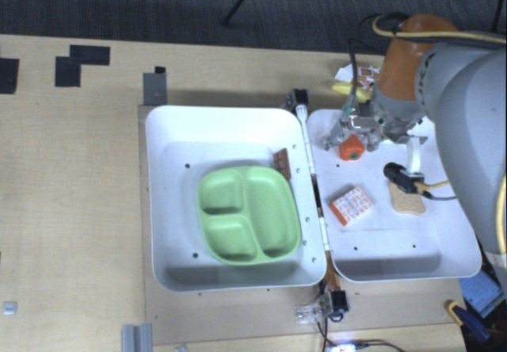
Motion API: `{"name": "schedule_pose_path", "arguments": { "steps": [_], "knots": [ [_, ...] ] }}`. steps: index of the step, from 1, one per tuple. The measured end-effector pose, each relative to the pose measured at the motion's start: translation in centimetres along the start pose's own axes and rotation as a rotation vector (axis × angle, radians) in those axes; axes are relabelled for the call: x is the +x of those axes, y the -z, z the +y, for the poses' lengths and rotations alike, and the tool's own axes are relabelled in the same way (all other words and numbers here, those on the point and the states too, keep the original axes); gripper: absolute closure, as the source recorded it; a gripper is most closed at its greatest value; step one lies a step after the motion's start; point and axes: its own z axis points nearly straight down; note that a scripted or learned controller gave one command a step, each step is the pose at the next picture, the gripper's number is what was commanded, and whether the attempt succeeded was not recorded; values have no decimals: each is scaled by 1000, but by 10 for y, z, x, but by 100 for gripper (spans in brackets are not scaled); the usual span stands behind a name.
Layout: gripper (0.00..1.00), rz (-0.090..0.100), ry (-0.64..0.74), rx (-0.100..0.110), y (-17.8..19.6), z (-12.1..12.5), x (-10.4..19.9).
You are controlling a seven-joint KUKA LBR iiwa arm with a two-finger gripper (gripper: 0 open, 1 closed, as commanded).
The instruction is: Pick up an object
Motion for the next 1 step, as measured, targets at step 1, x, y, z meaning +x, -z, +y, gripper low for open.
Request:
{"name": "schedule_pose_path", "arguments": {
  "steps": [1],
  "knots": [
    [100,0,6,-6,13,2,1]
  ]
}}
